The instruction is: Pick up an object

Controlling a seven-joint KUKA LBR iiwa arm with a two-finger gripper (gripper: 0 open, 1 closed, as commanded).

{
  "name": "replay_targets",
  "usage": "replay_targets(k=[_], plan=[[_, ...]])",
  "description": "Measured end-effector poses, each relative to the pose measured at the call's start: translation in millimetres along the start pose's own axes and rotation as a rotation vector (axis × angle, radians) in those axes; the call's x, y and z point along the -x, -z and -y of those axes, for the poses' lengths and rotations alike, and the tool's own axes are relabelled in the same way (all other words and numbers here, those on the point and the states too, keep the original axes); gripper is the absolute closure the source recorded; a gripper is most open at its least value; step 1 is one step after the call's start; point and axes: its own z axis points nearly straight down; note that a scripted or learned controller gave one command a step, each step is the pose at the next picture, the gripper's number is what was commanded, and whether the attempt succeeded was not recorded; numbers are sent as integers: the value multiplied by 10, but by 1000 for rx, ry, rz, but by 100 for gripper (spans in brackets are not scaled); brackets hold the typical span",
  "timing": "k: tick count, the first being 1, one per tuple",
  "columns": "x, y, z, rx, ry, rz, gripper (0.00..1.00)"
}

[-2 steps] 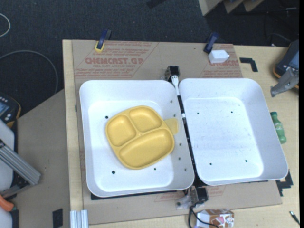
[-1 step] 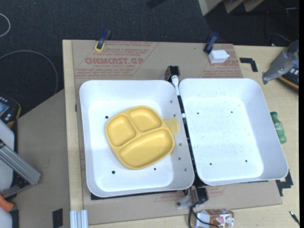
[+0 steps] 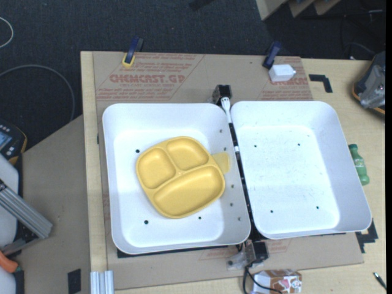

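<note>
While the gripper (image 3: 372,86) sits at the very edge of the view, off beyond the far corner of the bin closest to it, we see too little of it to tell how far open it is or whether it has hold of anything. We judge that it is parked clear of both bins so that the camera has an unobstructed look at their contents.

The one candidate for picking is the yellow divided plate (image 3: 179,176). It lies well away from the gripper, in the farther bin (image 3: 116,127), with the whole nearer bin (image 3: 331,127) lying between the two. The plate rests flat, open side up and turned at a slant to the bin walls. Its large compartment is on the side away from the gripper's corner, and its two small ones are on the side towards it. A small yellow tab (image 3: 222,162) touches the plate's edge on the gripper's side. We cannot tell whether it is part of the plate or a separate scrap.

As we read it, the task has not begun, since nothing is lifted. The reach would have to cross the nearer bin and come down over the plate. A flat, broad dish gives little to pinch from above, so we think the raised rim or a divider ridge is the likeliest purchase, and a slip is a real risk.

A green object (image 3: 359,164) lies outside the nearer bin, beside its wall on the gripper's side.
</note>
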Motion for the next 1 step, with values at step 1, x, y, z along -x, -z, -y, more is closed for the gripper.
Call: replay_targets(k=[1], plan=[[-162, -1211, 29, -21, -2, -4, 100]])
